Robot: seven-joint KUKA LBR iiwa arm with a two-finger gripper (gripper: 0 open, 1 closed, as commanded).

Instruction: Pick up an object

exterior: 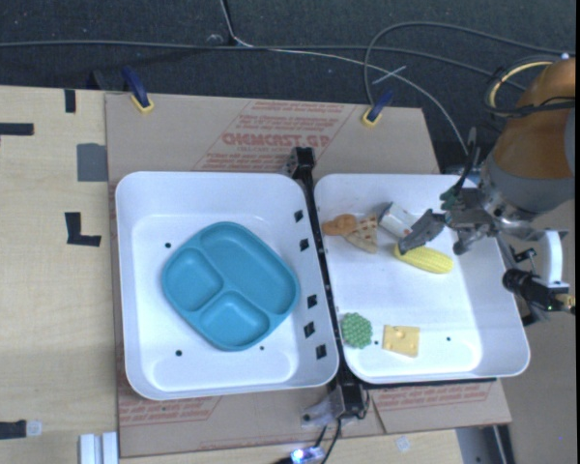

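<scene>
In the camera view, 2 white bins are seen side by side on a cardboard sheet [271, 129]. The left bin [140, 259] is occupied by a blue 3-compartment tray [229, 284], lying near its centre.

The right bin [469, 341] is entered by the grey arm [532, 167] from 3 o'clock. The gripper [442, 228] is set over the upper part of this bin, its 2 dark fingers [423, 229] spread apart in an open stance. Nothing is seen clamped between them. A yellow corn cob [424, 259] lies just below the gripper, at about 6 o'clock from it; one finger tip is close to the cob's upper edge, though contact cannot be confirmed.

At 9 o'clock from the gripper a small white block [398, 218] is seen, and further toward 9 o'clock a tan pastry-like piece [353, 230] lies near the bin's left wall. Toward 7 o'clock, a green round object [356, 331] and a yellow cheese wedge [400, 340] are placed near the bin's lower edge, just beside each other.
</scene>
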